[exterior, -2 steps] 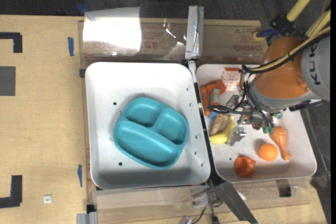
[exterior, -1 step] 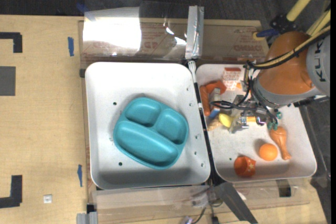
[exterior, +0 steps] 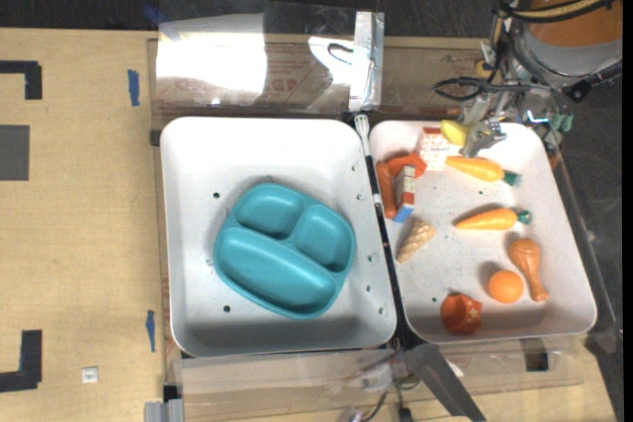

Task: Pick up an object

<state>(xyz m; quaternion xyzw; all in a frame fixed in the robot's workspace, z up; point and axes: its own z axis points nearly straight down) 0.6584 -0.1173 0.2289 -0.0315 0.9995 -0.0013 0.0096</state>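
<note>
You have the left bin [exterior: 188, 311] holding a teal divided plate [exterior: 285, 248]. The right bin [exterior: 574, 296] carries the toy food: two carrots, one far [exterior: 477, 169] and one mid-bin [exterior: 487, 219], a drumstick [exterior: 528, 262], a bread roll [exterior: 415, 238], an orange [exterior: 505, 287], a tomato [exterior: 461, 312] and a yellow lemon [exterior: 453, 132] at the far edge. The gripper [exterior: 482, 135] sits just right of the lemon; you cannot tell from this view how its jaws stand.
</note>
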